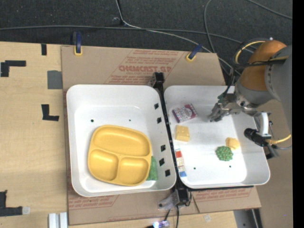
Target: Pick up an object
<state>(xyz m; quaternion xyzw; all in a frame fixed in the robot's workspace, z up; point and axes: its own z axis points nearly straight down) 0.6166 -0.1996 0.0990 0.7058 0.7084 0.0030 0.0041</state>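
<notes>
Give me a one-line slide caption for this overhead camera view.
KUKA arm's claw hovers in the right bin near a purple packet; a yellow divided tray fills the left bin.

two bins sat side by side on the bench [28,127], touching along a shared edge. left bin [78,99]: a divided tray [119,155] lay in its near half, a leafy item [152,170] wedged against the tray's right side. right bin [251,172]: packet [184,112] far left, block [182,133] just near of it, a slim tube [179,161] along the near left wall, a bumpy ball [224,153] near right, a small chunk [232,143] just beside it. gripper [219,113] hung over the far right part.
</notes>
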